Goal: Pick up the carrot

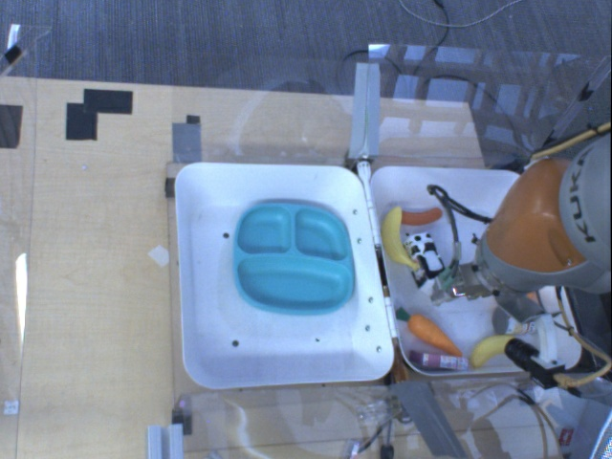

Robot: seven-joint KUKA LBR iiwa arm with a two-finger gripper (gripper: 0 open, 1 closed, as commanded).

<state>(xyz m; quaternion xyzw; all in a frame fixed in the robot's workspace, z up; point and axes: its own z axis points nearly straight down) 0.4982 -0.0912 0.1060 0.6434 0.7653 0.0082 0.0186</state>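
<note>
The carrot (pixel 431 333) is orange with a small green top. It lies flat near the front of the right bin (pixel 475 182), pointing to the lower right. My gripper (pixel 449 285) hangs over the middle of that bin, a little behind and to the right of the carrot, apart from it. Nothing shows between the gripper and the carrot. The grey arm with its orange band (pixel 535 223) covers the right part of the bin.
Around the carrot lie a yellow banana (pixel 394 236), a red-orange sausage (pixel 422 216), a black-and-white object (pixel 423 250), a second banana (pixel 490 348) and a dark red tube (pixel 439 360). The left bin (pixel 206 352) holds a blue divided plate (pixel 292 257).
</note>
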